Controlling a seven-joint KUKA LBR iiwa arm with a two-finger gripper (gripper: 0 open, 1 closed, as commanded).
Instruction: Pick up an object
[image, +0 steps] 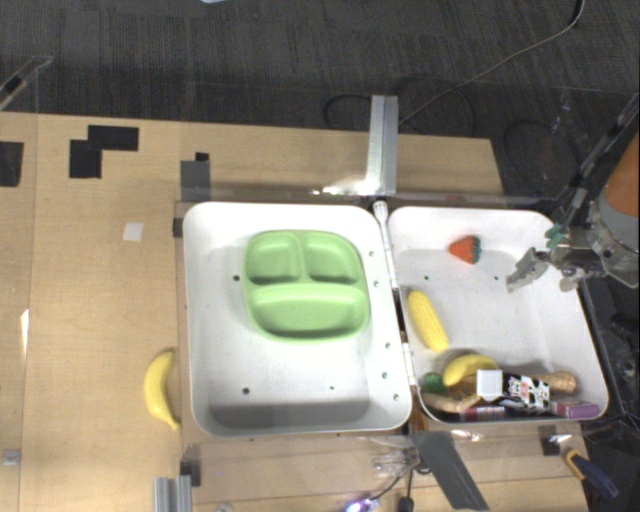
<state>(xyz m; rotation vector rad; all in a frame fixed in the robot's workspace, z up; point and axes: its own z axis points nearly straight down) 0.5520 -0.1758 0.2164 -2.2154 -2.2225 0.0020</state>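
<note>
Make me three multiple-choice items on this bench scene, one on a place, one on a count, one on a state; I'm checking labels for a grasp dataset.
1. Where does the green divided plate lie?
A. in the left bin
B. in the right bin
C. on the bench

2. How many bananas are there?
A. none
B. one
C. two

3. How does the corn cob stand to the gripper?
A. held by it
B. lying apart from it
C. pinned under it

Answers: 1 A, the plate sits in the middle of the left bin. 2 C, one banana lies on the bench left of the bins, another in the right bin. 3 B, bare bin floor separates them.
</note>
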